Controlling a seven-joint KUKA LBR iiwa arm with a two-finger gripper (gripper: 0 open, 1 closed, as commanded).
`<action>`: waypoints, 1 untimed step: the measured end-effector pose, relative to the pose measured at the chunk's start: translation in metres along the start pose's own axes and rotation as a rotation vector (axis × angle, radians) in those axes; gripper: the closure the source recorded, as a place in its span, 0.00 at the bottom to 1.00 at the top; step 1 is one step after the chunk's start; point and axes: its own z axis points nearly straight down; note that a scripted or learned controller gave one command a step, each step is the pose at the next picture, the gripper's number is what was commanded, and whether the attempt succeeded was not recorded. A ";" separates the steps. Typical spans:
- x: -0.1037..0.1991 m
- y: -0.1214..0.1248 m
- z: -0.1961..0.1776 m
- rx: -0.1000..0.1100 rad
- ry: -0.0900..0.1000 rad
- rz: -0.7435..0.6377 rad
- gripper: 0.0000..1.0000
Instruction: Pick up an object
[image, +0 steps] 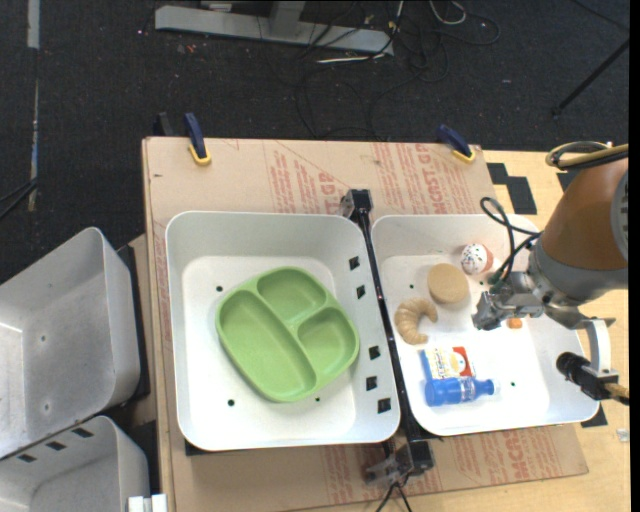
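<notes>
While the gripper (492, 312) hangs low in the right bin (560, 395) | finger opening: cannot tell | round tan block (449, 283) just left of it | croissant (415, 319) farther left | blue bottle (458, 389) below-left | small ball (476, 258) above.

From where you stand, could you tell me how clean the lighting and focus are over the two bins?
Camera view: even, soft light; the green tray is sharp with a faint shadow; mild glare on the white bin rim; the end effector is dark and slightly blurred; the floor beyond is dim.
</notes>
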 end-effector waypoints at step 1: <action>-0.007 0.003 -0.045 -0.002 -0.001 0.000 1.00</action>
